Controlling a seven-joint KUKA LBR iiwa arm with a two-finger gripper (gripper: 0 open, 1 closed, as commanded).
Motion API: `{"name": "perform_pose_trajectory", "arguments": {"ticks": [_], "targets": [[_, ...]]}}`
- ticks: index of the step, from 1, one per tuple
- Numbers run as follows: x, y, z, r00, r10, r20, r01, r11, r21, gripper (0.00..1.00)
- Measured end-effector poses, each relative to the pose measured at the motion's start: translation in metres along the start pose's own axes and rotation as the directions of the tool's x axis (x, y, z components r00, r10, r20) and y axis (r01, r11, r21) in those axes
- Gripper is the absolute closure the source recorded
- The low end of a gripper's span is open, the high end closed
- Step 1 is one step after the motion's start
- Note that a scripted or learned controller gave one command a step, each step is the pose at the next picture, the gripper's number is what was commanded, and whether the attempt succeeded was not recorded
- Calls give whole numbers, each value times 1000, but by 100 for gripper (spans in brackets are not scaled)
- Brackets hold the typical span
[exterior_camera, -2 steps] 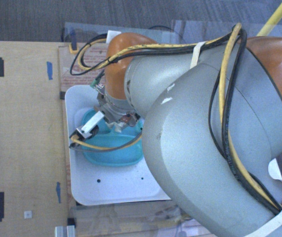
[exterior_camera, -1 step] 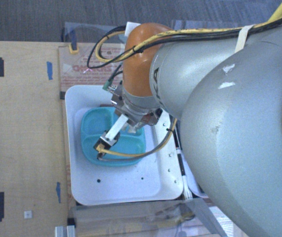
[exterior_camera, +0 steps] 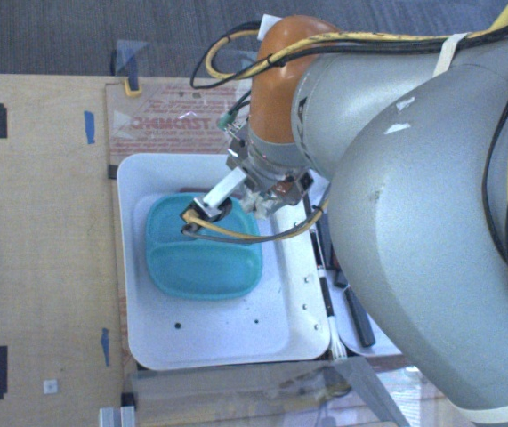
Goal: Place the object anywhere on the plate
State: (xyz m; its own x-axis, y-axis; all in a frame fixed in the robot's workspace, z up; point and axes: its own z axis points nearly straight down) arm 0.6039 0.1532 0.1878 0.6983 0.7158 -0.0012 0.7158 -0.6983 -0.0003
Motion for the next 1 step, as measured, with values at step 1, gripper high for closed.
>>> {"name": "perform_pose_trajectory", "arguments": {"ticks": [1], "targets": [[-17,-69,94,963,271,-13,-271,963,0,100]]}}
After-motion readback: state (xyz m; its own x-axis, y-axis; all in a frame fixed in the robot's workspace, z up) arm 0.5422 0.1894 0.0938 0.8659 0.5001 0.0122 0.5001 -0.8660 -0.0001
